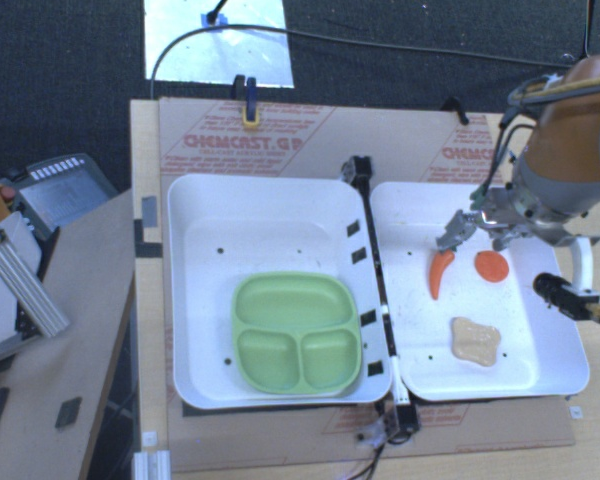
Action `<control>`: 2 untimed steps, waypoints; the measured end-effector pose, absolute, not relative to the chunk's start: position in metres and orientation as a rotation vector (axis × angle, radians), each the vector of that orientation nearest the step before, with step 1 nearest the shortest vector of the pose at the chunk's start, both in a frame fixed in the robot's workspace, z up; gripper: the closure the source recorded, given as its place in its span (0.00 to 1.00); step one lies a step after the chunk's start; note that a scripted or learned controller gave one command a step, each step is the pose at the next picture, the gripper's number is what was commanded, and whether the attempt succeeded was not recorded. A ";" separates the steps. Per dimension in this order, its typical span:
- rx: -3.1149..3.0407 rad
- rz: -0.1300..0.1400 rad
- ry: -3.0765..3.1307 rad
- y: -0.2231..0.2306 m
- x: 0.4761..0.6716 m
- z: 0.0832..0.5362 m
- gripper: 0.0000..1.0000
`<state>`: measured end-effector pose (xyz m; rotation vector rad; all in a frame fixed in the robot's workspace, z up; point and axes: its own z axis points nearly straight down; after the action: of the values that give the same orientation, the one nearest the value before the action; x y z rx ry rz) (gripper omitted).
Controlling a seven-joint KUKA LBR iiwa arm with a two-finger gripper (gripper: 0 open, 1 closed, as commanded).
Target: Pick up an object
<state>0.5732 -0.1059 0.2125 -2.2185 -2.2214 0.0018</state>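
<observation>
In the right bin (550, 368) lie an orange carrot (438, 271), a red-orange round slice (491, 266) and a beige lumpy piece (476, 341). My gripper (478, 236) hangs over the bin's back half, just above and between the carrot and the slice. Its fingers are spread open; the left fingertip (450, 237) is close over the carrot's top end. Nothing is between the fingers. The beige piece lies apart, nearer the front.
The left bin (205, 268) holds a green divided plate (297, 332) at its front. A black clip ridge (372, 268) joins the two bins. A black part of the arm (560, 293) juts over the right bin's right side.
</observation>
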 end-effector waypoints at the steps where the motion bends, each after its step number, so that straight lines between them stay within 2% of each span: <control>1: -2.218 0.001 -2.223 -0.100 0.581 0.165 0.00; 2: -2.219 0.003 -2.220 -0.096 0.580 0.102 0.00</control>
<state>0.5796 -0.0962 0.1024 -2.2186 -2.2204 0.0029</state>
